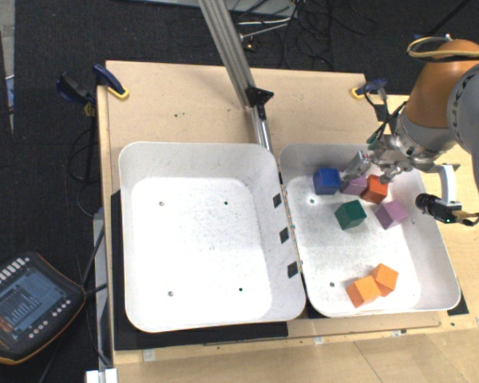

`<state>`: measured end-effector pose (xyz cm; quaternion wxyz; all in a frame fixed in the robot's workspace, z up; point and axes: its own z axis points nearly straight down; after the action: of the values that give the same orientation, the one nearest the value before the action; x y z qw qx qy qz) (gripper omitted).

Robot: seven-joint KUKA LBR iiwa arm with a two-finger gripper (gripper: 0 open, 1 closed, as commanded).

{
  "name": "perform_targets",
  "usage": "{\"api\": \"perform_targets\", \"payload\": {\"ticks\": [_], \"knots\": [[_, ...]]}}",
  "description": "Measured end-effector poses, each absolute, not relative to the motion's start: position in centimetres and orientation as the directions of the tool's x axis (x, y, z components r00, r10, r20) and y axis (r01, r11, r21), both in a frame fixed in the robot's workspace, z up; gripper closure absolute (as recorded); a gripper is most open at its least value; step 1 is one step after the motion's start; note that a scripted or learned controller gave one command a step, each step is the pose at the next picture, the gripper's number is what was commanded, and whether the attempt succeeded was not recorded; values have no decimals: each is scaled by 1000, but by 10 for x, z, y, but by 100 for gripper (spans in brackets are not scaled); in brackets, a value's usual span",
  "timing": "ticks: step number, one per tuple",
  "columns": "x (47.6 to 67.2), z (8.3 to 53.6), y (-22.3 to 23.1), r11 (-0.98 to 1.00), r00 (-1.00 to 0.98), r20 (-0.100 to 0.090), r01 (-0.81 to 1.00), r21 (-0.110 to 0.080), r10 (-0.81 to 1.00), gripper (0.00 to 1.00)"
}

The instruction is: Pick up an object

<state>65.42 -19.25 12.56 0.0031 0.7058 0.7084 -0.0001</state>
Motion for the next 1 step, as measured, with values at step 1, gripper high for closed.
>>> {"api": "perform_targets", "payload": {"ticks": [1], "knots": [[656, 139, -192, 5, -5, -5, 1000, 9, 1000, 100]]}}
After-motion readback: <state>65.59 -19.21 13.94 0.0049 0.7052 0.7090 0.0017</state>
